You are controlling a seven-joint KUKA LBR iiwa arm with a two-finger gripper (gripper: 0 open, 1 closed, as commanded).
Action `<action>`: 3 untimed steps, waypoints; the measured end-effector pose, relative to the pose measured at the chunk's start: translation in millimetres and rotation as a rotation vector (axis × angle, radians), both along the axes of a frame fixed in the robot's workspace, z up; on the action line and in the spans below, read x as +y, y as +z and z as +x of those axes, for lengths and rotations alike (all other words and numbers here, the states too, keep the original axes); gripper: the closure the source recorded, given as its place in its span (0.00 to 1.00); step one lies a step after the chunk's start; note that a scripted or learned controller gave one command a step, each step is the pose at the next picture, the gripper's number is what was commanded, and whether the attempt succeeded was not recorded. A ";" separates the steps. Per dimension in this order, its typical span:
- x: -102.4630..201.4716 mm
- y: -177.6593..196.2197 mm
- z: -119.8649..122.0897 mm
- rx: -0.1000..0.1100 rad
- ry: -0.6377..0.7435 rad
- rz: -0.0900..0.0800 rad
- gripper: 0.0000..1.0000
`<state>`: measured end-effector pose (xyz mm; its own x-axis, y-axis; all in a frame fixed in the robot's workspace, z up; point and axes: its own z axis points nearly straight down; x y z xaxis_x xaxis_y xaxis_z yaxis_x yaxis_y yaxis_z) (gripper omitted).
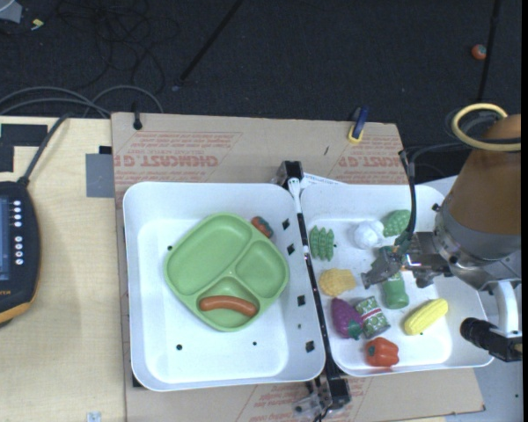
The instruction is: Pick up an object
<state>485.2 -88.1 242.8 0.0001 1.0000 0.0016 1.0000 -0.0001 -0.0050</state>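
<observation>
The right bin (440, 350) holds several toy foods: a green leafy piece (321, 242), a white lump (366, 234), a green broccoli (396, 224), a yellow piece (338, 281), a purple eggplant (343, 317), a green-and-white packet (370, 315), a red pepper (382, 352), a yellow corn cob (425, 316) and a green block (394, 293). My gripper (385, 268) hangs low over the middle of this bin. It is just above the green block and right of the yellow piece. Nothing shows held in it.
The left bin (150, 341) carries a green divided plate (227, 266) with a toy sausage (229, 305) in its front section, and a small red-brown item (262, 227) beside the plate. A teach pendant (4, 253) lies on the bench at far left. The bins' shared wall (308, 280) runs between them.
</observation>
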 end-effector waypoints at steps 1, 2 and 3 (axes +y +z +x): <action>-0.5 9.7 0.1 0.003 -0.001 0.001 1.00; 22.6 -40.5 -11.1 0.004 -0.001 0.001 1.00; 20.3 -28.3 -9.9 0.002 -0.007 0.001 1.00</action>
<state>475.3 -67.7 214.4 0.0066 1.0000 0.0021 1.0000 -0.0066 -0.0066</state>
